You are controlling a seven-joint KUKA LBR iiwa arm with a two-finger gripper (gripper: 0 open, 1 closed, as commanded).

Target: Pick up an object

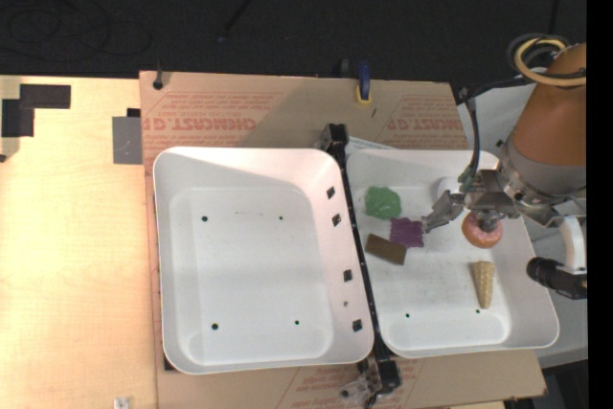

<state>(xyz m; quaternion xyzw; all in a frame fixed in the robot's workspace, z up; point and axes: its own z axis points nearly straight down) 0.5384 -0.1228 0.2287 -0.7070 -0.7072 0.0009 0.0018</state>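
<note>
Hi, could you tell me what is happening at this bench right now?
A KUKA arm reaches in from the right, trying to pick an object out of the right bin. Its gripper hangs low over that bin, close to an orange-red round object. A green lump, a purple block, a brown block and a tan cone lie loose in the same bin. Nothing is visibly between the fingers. The left bin sits alongside.
</note>
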